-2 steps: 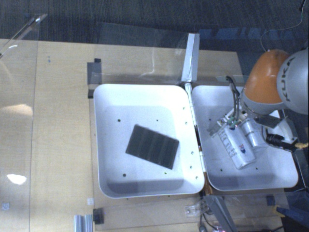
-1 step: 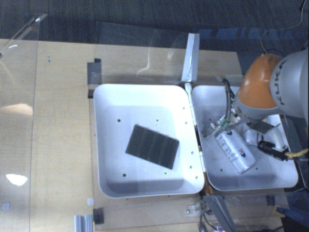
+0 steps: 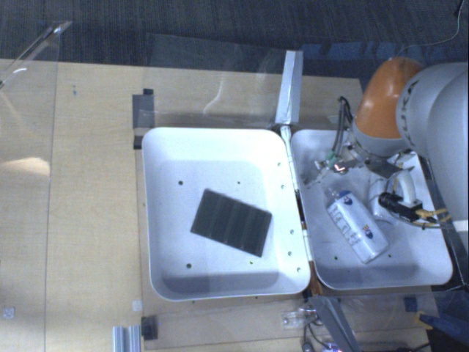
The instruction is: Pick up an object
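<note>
- Task looks not yet done: nothing seen lifted; both objects lie on bin floors.
- Gripper (image 3: pixel 338 166) hangs over the far part of the right bin (image 3: pixel 432 270), under the grey arm (image 3: pixel 440 108). Open or closed: cannot tell, too small and cluttered.
- Right bin: a white can (image 3: pixel 356 228) on its side, slanted, just near of the gripper, apparently apart from it.
- Left bin (image 3: pixel 165 196): a dark flat ribbed pad (image 3: pixel 231 222), tilted, about mid-floor.
- Left to do: close on one object, likely the can, and raise it.
</note>
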Tool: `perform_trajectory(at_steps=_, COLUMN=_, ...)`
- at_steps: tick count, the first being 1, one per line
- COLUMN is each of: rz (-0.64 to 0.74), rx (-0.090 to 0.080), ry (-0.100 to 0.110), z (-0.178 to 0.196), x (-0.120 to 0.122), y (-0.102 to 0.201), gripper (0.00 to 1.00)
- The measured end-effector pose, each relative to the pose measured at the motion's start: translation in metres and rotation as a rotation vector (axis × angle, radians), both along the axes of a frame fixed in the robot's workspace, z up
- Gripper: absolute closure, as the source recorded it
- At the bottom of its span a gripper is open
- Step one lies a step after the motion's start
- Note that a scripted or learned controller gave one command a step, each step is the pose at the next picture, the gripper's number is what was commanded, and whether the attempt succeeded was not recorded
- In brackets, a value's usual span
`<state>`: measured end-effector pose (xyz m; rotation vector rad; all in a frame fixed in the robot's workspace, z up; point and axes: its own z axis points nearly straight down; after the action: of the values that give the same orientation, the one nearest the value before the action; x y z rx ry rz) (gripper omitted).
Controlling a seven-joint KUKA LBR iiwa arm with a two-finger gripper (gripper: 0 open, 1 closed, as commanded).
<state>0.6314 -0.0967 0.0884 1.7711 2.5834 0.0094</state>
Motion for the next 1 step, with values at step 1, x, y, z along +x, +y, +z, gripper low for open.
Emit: perform_trajectory(at_steps=1, rz=0.007, rx=0.0, ry=-0.009, z=0.0138, x=0.003, y=0.002, gripper=1.0)
